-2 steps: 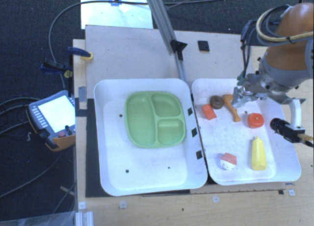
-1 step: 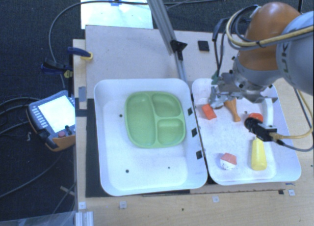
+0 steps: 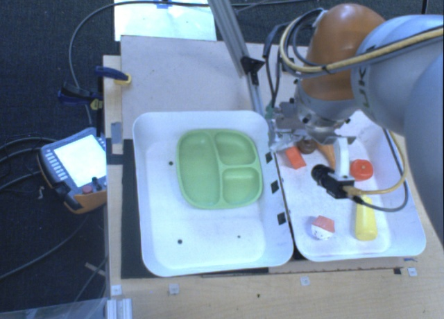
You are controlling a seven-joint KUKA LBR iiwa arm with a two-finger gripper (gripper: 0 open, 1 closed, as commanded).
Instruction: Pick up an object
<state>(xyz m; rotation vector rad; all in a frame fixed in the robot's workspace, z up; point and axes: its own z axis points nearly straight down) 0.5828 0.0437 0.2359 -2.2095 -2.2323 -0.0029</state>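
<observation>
Bench, two shallow white plastic bins side by side.

Left bin (image 3: 159,241): one pale green plastic tray with three compartments (image 3: 219,168), lying flat in the upper middle of the bin, well apart from the arm.

Right bin (image 3: 409,241):
- small orange block (image 3: 296,158), near the bin's upper left corner, just below the wrist;
- round orange-red disc-shaped piece (image 3: 361,169), to the right of the block;
- pale orange tapered piece (image 3: 341,154), upright or slightly tilted, between block and disc, partly hidden by the wrist;
- yellow plastic bottle-shaped object (image 3: 365,219), lying lengthwise toward the lower right;
- small white and red object (image 3: 322,227), just left of the yellow one, apart from it;
- black cable end (image 3: 331,180), draped over the bin's middle (it belongs to the arm's wiring, not to the bin's contents).

Grey arm with orange band (image 3: 340,40): enters from the right, wrist over the upper left of the right bin. Gripper (image 3: 284,134) sits near the dividing edge between the bins, close to the orange block; whether it is open or closed cannot be told, nor whether anything is held.
</observation>
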